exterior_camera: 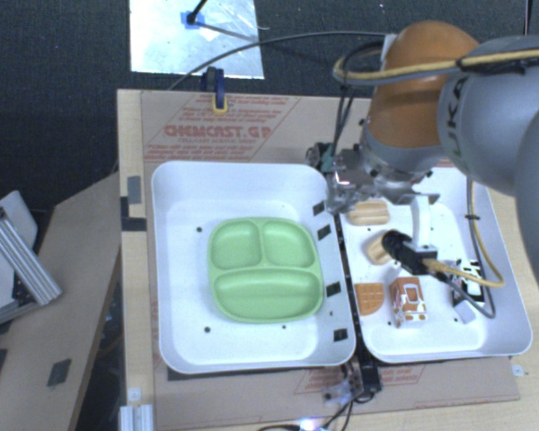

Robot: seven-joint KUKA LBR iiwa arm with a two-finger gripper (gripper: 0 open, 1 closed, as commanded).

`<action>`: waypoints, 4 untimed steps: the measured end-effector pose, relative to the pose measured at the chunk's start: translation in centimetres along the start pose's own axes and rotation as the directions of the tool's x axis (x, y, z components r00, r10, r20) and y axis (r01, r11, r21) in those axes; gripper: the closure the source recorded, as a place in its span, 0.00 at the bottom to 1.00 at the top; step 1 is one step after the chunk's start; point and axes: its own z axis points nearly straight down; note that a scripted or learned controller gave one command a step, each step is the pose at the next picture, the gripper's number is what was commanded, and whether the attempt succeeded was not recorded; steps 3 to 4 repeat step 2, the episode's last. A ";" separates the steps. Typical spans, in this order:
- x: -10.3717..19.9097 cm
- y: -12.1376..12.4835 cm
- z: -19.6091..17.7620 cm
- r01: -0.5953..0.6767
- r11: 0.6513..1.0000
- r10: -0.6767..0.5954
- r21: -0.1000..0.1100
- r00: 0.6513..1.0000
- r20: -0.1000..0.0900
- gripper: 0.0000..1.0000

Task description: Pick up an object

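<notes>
Green plate [266, 268] in left bin [181, 241]

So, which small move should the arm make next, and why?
Probably lower the claw a little toward the tan block in the right bin. The claw hangs over that bin's upper left corner, the block lies just below it in the view, and nothing shows between the claw's tips. The other pieces lie farther down the bin.

A robotics lab: a cable-draped KUKA arm [485, 106] over white bins [175, 268] on a cardboard-covered bench [242, 124], aluminium framing [18, 250] alongside.
</notes>
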 end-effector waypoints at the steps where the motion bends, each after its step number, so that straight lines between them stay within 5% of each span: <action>1: 4.6 -2.0 1.3 0.000 1.000 0.000 0.001 1.000 0.000 1.00; 2: 4.3 -1.9 1.2 -0.006 1.000 0.006 0.000 1.000 0.001 0.00; 4: 4.3 -1.9 1.2 -0.006 1.000 0.006 0.000 1.000 0.001 0.00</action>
